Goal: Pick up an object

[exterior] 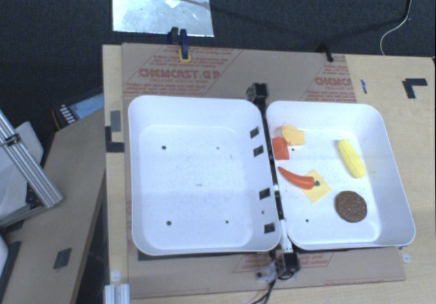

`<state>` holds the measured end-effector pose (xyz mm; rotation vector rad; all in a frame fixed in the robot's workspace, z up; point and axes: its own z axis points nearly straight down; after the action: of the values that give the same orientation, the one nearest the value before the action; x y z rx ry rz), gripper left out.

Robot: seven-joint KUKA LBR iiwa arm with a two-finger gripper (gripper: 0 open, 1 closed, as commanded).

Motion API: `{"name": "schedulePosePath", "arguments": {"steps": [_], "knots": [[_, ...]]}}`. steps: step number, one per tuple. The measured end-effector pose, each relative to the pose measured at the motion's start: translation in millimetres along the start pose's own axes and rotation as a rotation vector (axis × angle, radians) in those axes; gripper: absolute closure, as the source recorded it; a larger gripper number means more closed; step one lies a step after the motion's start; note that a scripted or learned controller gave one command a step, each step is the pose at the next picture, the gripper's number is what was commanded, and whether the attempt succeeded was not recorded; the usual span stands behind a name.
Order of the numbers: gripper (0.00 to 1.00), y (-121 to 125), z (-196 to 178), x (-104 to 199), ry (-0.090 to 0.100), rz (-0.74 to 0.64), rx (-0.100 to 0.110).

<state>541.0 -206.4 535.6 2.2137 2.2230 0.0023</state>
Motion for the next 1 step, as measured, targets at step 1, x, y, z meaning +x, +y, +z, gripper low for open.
{"name": "schedulePosePath", "arguments": {"steps": [1], "knots": [[0.0,0.0,0.0,0.0,0.0,0.0,0.0]]}}
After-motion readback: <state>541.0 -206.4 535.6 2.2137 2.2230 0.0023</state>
